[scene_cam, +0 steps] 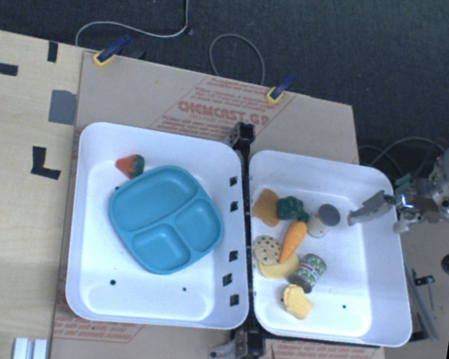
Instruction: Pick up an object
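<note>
A robot hand [372, 208] hovers over the upper-right part of the right bin [371, 320], reaching in from the right w/ nothing between its fingers. How far open it is can't be made out at this angle. The pickable items sit clustered toward the bin's left half: an orange carrot [292, 240] lying nearly upright in frame, a green piece [292, 207] just above it, a tan-orange lump [266, 207] beside that, a grey round item [328, 215] nearest the hand, a spotted cookie [267, 248] resting on a pale yellow piece, a small can w/ green label [310, 271] and a yellow corn-like block [296, 301] toward the front.

The left bin [78, 278] holds a blue divided plate [167, 219] and a red-and-green strawberry-like toy [131, 166] touching its upper-left edge.

Judgement: approach stage, no grasp yet. The grey item is closest and stands a bit apart from its neighbours, so likely the easiest target; the yellow block is also fairly isolated. The carrot, cookie and can crowd each other, so fingers risk landing on two things at once. Best bet: centre over one isolated piece, line the fingers across its narrow side, descend straight, close only once low enough, then lift vertically clear of the bin wall.
</note>
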